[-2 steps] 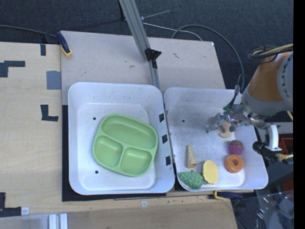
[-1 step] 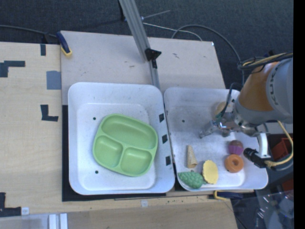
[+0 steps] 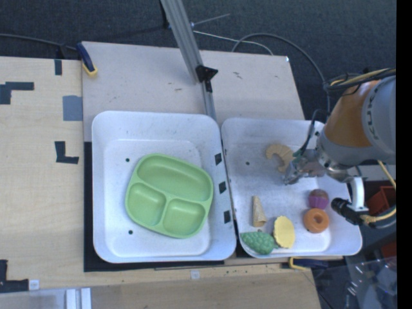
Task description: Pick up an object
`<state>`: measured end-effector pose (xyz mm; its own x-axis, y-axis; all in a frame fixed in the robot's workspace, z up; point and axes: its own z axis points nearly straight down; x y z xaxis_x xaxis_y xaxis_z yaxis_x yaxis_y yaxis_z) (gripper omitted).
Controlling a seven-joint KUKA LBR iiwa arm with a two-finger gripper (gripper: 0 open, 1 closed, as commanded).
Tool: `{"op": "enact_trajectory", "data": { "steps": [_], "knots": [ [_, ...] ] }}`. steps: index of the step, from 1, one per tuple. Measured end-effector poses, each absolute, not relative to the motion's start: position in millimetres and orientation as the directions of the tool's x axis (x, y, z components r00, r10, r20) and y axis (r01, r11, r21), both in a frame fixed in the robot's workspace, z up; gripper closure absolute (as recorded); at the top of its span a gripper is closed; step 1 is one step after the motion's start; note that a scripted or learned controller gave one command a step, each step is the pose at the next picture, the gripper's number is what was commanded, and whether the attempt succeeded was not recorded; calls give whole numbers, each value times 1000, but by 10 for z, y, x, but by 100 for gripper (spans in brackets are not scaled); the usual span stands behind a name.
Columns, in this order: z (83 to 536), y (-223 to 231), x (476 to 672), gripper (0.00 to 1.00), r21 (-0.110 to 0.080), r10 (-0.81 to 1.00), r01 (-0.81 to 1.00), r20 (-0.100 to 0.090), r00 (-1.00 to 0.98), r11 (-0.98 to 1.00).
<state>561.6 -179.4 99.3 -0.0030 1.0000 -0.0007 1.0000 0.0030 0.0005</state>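
The right bin point(image 3: 244, 140) holds several toy foods: a tan curved piece point(image 3: 278, 151) near the top, a cone-shaped tan piece point(image 3: 258, 210), a yellow piece point(image 3: 284, 232), a green leafy piece point(image 3: 259, 241), a purple piece point(image 3: 318, 199) and an orange ring point(image 3: 316, 220). My gripper point(image 3: 293, 172) is lowered into the right bin, its tip just below and right of the tan curved piece, close to or touching it. The wrist hides how it meets the piece.
The left bin point(image 3: 109, 134) holds a green divided plate point(image 3: 169, 195). A metal pole point(image 3: 183, 34) slants down from the top to the seam between the bins. The arm's grey and orange body point(image 3: 354, 124) hangs over the right bin's right edge.
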Motion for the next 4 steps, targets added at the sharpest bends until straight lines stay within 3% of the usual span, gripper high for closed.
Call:
{"op": "enact_trajectory", "data": {
  "steps": [3,4],
  "knots": [
    [2412,-1851,5581,100,5,1000,1000,-2,-2,2],
    [2289,-1311,5793,100,-1,1000,1000,1,-7,7]
  ]
}}
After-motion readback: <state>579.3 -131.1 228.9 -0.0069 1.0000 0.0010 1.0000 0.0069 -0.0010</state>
